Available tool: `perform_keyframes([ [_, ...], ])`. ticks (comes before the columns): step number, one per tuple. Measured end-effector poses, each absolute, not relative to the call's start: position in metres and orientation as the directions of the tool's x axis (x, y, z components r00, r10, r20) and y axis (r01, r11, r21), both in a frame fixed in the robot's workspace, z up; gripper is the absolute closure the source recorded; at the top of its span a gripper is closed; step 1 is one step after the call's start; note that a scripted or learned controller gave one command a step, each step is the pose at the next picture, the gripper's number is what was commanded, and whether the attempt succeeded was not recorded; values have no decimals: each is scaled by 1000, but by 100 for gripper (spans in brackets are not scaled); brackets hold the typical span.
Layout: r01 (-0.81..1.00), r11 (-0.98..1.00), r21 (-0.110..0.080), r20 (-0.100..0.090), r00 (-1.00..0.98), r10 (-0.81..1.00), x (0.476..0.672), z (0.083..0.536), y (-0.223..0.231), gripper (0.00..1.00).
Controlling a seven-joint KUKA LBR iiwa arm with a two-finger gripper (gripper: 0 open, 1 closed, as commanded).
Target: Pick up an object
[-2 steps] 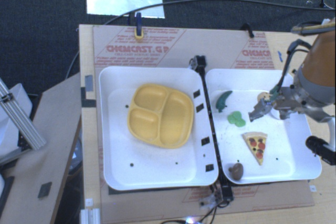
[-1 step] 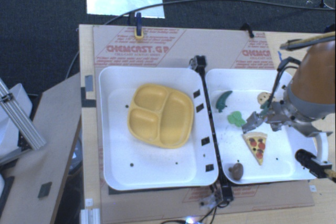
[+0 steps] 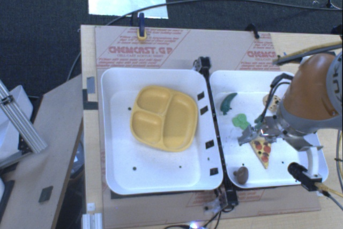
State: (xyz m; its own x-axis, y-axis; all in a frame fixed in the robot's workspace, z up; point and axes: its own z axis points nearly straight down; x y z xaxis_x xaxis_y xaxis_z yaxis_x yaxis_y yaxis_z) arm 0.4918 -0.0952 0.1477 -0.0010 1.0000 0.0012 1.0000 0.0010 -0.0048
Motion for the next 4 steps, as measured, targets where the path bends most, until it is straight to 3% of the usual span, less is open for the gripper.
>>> perform_keyframes([
  [1, 1000, 0, 1, -1, 0, 1000, 491, 89, -91, 0],
  [2, 1000, -3, 13, -8, 3, 1000, 494, 103, -94, 100],
  [4, 1000, 5, 8, -2, -4, 1000, 503, 225, -98, 100],
])
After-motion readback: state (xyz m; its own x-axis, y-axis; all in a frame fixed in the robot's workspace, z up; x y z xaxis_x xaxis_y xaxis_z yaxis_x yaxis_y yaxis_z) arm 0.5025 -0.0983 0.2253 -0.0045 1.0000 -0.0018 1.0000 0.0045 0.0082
